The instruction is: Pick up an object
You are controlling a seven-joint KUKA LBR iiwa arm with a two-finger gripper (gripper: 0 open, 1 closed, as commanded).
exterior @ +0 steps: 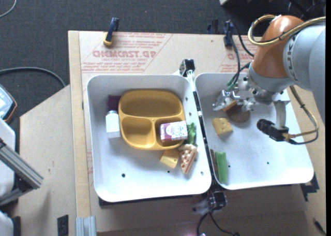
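Observation:
My gripper (234,100) hangs low over the upper left part of the right bin (269,162). Right under it lies a small brown piece (229,107), and a round brown disc (240,115) sits just beside that. I cannot see whether the brown piece is held. A yellow cheese wedge (222,126) lies a little below and left of the gripper. A green stick (221,166) lies along the right bin's left wall, near the front.
The left bin (103,178) holds a yellow divided tray (147,108), a pink carton (173,131), a white bottle (112,124), a pizza slice (187,157) and a yellow block (169,160). The arm (289,54) crosses the right bin's back right corner.

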